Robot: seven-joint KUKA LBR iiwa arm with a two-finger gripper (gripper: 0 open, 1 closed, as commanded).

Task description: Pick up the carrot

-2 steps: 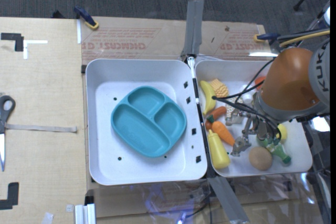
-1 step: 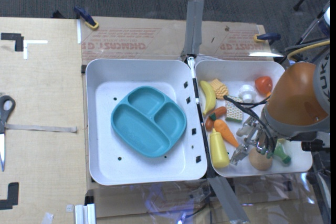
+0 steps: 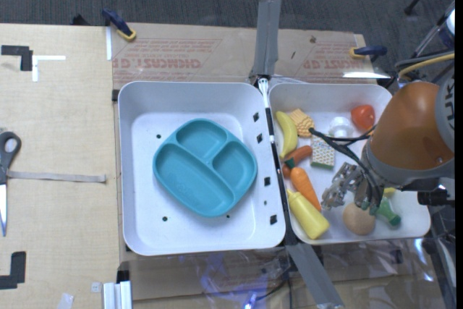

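The carrot (image 3: 306, 187) is an orange tapered piece lying at a slant in the right bin (image 3: 329, 92), near its left wall. My gripper (image 3: 346, 187) hangs low over the bin just to the right of the carrot, under the arm's orange band. It looks apart from the carrot, and nothing shows held in it. The wrist hides part of the bin floor behind it.
Around the carrot lie a banana (image 3: 286, 132), a small orange-red piece (image 3: 298, 154), a checked green block (image 3: 323, 153) and a yellow bottle (image 3: 307, 216). A beige egg shape (image 3: 359, 220), a green item (image 3: 390, 214) and a red tomato (image 3: 363, 116) lie further right. A blue divided plate (image 3: 205, 166) fills the left bin (image 3: 137, 155).
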